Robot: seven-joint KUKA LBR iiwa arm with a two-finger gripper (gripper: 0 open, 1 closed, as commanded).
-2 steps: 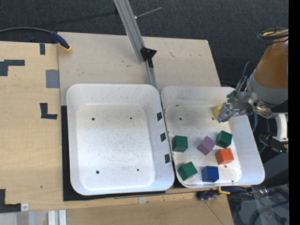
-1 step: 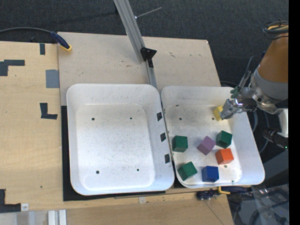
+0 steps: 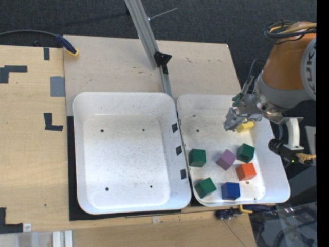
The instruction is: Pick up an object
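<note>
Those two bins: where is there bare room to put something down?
The left bin is bare white floor, wall to wall. In the right bin, the far strip left of the gripper is free. Its near half is crowded with blocks, green to blue.

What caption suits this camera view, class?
KUKA arm's gripper poised at a yellow block in the right bin, six blocks nearby.

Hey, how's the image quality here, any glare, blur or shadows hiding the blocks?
Camera view: even lighting, soft focus throughout; blocks in the right bin read clearly by colour; the gripper and wrist partly cover the yellow block; the left bin looks bright, not washed out.
</note>
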